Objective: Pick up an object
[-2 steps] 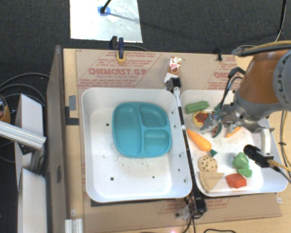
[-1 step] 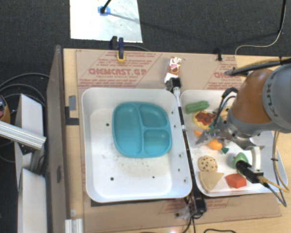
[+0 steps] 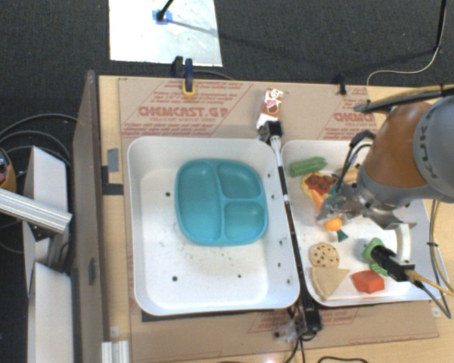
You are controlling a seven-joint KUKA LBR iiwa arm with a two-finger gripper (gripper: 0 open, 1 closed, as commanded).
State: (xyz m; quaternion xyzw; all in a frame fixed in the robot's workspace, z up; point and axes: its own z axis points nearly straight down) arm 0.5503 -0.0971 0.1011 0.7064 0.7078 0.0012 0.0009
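Your gripper (image 3: 334, 210) sat low in the right bin (image 3: 420, 293), just above the small orange piece (image 3: 332, 223); its opening could not be told. The cookie (image 3: 323, 255) lay just below that orange piece, untouched.

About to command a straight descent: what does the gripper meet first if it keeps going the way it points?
Most likely the small orange toy right beneath the gripper in the right bin. Depth is hard to judge from above.

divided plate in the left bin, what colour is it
Teal blue; the plate shows plainly in the camera view, lying flat in the left bin.
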